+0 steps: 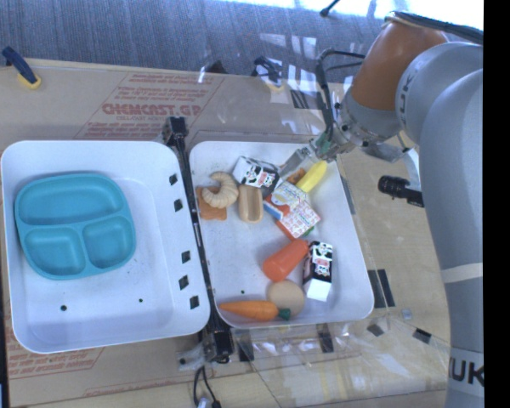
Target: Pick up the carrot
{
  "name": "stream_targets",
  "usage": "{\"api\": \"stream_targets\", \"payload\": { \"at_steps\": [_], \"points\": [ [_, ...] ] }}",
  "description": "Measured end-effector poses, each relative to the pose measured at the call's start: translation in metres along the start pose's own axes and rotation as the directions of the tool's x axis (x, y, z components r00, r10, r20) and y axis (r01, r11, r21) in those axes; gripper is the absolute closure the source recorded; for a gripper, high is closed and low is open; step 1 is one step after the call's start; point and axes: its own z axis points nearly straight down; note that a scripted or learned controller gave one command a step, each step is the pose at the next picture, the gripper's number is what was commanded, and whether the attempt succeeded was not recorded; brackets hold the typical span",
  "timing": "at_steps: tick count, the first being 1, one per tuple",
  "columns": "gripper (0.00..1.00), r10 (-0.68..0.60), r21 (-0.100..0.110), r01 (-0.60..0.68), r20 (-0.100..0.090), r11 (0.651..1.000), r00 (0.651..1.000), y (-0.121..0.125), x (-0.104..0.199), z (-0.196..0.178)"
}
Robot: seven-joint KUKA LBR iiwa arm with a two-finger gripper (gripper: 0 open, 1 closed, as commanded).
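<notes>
Bright daylight glare along the top edge; slightly soft focus.

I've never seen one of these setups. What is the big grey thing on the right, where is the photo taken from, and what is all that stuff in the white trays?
The grey thing is a robot arm; its gripper hangs over the right bin's far edge. One fixed camera looks down at a slant. The left bin holds a blue divided plate. The right bin holds toy food: the carrot it should pick up lies at the near edge beside an egg, with milk cartons and a croissant nearby. I see nothing gripped.
</notes>
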Motion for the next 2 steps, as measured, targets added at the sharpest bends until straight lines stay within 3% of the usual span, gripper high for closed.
{"api": "stream_targets", "payload": {
  "at_steps": [1, 2],
  "points": [
    [0.00, -0.022, 0.006, 0.022, -0.006, 1.000, 1.000, 0.003, 0.001, 0.031],
    [0.00, 0.050, 0.006, -0.050, -0.006, 0.999, 0.999, 0.003, 0.001, 0.047]
  ]
}}
